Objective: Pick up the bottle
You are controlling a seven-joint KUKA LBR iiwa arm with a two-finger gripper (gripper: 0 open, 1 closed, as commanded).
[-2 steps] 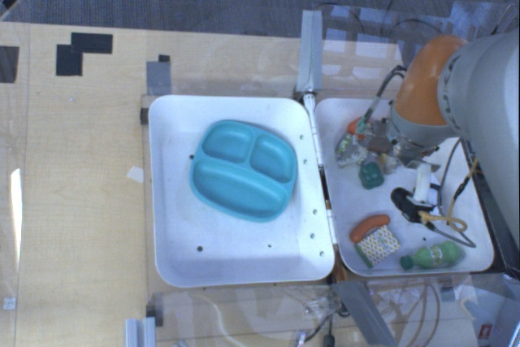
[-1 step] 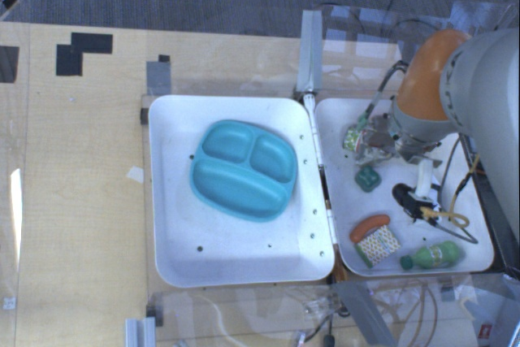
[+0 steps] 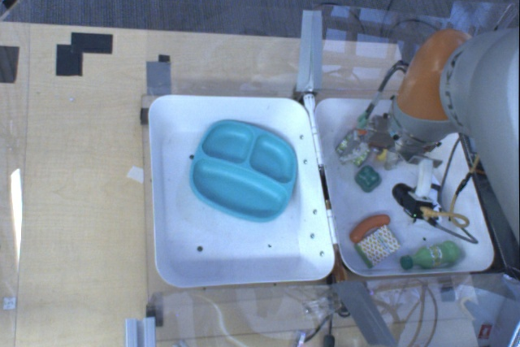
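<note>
The bottle [image 3: 432,256] is green with a yellowish label and lies on its side in the front right corner of the right bin [image 3: 341,240]. My gripper [image 3: 361,144] hangs over the back left part of that bin, below the orange band of the arm, and is well away from the bottle. It is low over the bin floor, just behind a small dark green block [image 3: 367,179]. Nothing shows as held in it.
A red sausage-shaped toy [image 3: 370,225] and a small patterned box [image 3: 379,245] lie left of the bottle. The left bin [image 3: 171,256] holds a blue divided plate [image 3: 244,168]. A raised rim runs between the two bins.
</note>
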